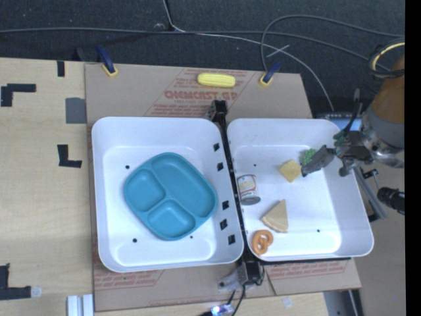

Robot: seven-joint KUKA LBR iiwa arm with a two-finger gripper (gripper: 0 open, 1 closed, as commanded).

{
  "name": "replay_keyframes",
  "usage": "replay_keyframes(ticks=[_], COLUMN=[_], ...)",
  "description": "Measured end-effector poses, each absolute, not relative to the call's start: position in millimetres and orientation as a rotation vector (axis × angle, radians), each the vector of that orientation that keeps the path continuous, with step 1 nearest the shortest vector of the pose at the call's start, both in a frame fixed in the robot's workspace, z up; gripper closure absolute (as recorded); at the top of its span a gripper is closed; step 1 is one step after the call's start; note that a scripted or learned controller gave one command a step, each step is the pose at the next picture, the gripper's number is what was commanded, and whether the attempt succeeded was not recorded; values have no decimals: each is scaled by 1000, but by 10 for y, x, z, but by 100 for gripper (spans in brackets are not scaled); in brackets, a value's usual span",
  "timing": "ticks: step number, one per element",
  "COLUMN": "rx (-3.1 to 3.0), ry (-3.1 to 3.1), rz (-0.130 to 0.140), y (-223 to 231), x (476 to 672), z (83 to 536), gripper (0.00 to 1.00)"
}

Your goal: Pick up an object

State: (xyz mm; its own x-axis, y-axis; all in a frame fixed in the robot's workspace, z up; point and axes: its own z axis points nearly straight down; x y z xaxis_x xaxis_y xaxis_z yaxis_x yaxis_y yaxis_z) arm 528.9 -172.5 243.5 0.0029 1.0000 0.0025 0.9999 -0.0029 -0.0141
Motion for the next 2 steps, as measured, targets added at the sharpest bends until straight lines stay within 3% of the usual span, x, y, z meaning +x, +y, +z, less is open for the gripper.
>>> replay_keyframes(ticks=[1,2], rx=[-2219,-2216], ry=[-2222,-2219], rz=[2,6], y=[-1719,-1629], x=[5314,5322], z=[2507,1900], gripper=[0,0])
